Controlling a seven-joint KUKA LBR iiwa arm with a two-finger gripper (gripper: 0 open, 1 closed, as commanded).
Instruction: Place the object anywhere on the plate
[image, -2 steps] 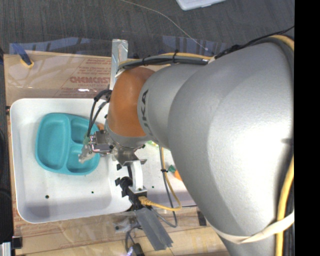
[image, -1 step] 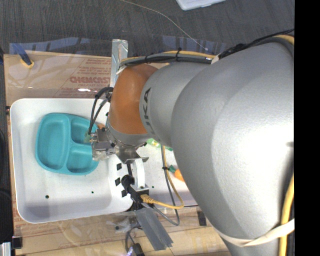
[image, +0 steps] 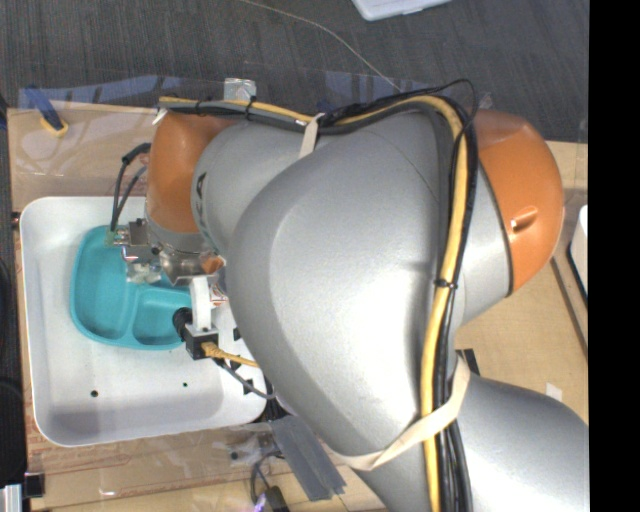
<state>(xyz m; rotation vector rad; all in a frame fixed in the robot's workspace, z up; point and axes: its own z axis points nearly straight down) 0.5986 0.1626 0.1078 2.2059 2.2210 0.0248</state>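
Observation:
A teal plate (image: 105, 295) with a raised rim lies in the left white bin (image: 60, 390), toward its upper left. My gripper (image: 150, 262) hangs over the plate's right part, below the orange wrist band (image: 175, 180). A small orange patch (image: 212, 264) shows just right of the gripper's metal body; I cannot tell what it is. The bulk of the grey arm (image: 370, 300) covers the middle and right of the view and hides the right bin.
The left bin's floor (image: 120, 400) below the plate is bare white with two small dark dots. A yellow cable (image: 450, 250) runs along the arm. Brown bench surface (image: 60, 150) lies beyond the bin's far edge.

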